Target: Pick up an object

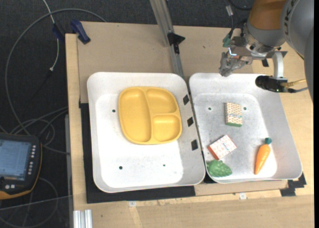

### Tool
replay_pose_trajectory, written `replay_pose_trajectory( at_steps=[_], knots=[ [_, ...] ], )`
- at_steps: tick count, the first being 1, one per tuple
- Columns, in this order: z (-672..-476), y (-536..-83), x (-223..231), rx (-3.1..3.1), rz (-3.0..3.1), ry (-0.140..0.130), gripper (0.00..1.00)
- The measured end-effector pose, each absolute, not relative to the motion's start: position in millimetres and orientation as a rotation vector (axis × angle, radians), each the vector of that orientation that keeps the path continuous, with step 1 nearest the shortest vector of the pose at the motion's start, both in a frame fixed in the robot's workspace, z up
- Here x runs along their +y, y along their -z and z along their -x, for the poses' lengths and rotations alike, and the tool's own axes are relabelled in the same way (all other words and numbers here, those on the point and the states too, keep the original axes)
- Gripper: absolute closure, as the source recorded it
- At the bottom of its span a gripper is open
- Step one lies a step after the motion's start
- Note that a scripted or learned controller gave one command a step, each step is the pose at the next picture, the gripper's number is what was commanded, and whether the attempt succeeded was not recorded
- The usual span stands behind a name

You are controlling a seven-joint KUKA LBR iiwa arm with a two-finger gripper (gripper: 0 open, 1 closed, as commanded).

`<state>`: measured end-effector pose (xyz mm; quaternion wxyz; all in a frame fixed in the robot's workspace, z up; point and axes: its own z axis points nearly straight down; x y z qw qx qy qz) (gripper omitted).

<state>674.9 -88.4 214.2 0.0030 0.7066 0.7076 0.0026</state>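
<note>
The bench carries 2 white bins side by side; the left bin (pixel 99 172) holds a yellow divided plate (pixel 149 114) in its upper middle, with bare floor along its lower part. The right bin (pixel 286 137) holds 4 items with open floor between them: a small green-and-white box (pixel 234 114) near the centre, a red-and-white carton (pixel 222 147) below it, a green leafy toy (pixel 219 168) at the lower-left corner by the rim, and a toy carrot (pixel 262 157) toward the lower right, well apart from the boxes. The gripper (pixel 228 67) hangs over the far rim of the right bin, up and slightly left of the small box, touching none of the items; whether it is released or clenched cannot be told, its tip being small and dark. The arm's upper part is cut off by the frame's top right.
</note>
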Motion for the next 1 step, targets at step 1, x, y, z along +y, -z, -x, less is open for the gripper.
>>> replay_pose_trajectory(
  at_steps=[1],
  knots=[
    [-677.7, -218.3, -23.2, 2.229, -2.213, -0.007, 1.0]
  ],
)
